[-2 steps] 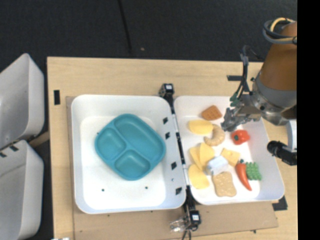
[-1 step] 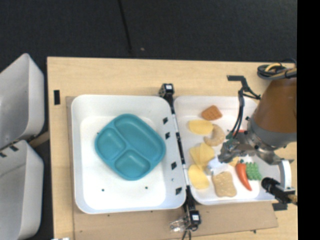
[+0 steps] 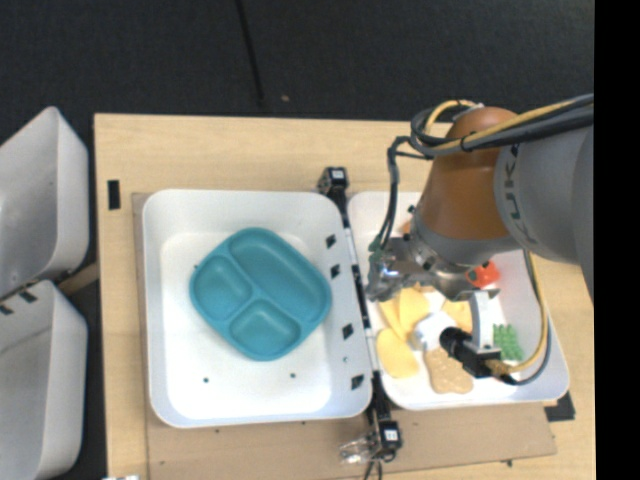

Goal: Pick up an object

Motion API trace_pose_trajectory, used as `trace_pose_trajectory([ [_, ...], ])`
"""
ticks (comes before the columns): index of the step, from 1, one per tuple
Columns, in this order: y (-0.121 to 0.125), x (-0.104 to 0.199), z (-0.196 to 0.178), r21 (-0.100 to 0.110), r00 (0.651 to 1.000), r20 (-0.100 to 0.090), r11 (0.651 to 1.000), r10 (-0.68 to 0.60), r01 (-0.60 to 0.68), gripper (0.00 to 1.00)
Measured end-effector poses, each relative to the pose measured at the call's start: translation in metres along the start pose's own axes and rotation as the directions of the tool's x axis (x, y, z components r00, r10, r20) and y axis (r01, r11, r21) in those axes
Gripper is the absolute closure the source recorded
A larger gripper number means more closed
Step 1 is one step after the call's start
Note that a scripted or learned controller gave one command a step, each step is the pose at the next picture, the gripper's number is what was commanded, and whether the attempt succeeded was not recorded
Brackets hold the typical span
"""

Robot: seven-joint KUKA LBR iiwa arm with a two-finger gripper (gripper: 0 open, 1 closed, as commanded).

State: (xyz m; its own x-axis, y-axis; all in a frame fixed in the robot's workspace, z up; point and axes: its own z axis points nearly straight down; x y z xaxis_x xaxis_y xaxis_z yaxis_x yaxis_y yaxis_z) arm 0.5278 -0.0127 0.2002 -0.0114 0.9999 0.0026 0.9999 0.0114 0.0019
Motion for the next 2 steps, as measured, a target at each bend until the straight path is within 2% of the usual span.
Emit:
trace_pose_trajectory([
  [1, 0.0618, 0.0902, -0.052, -0.009, 1.0, 0.0, 1.0, 0.001, -0.001, 1.0],
  [2, 0.0589, 0.0837, -0.059, 0.0, 1.0, 0.003, 1.0, 0.006, -0.006, 1.0],
])
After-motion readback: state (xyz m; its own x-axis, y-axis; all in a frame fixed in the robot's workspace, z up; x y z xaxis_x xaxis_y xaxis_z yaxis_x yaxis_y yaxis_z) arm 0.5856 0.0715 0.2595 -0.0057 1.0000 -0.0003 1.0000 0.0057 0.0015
